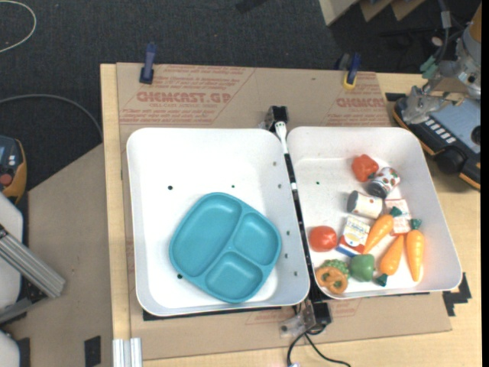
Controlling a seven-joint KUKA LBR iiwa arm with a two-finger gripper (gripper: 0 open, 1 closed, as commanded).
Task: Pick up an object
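Lying well below the gripper (419, 104) in view, the orange plastic toy carrot (415, 252) is aligned near-vertically in frame; whether the gripper is open or closed cannot be determined.

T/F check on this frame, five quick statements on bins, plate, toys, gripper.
1. The blue divided plate lies in the left bin. True.
2. The plate has two compartments. False: it has three.
3. The toy food is piled in the right bin. True.
4. The red tomato sits on the plate. False: it lies in the right bin, near the divider.
5. The gripper is down among the carrots. False: it hangs beyond the right bin's far right corner, above the bench.
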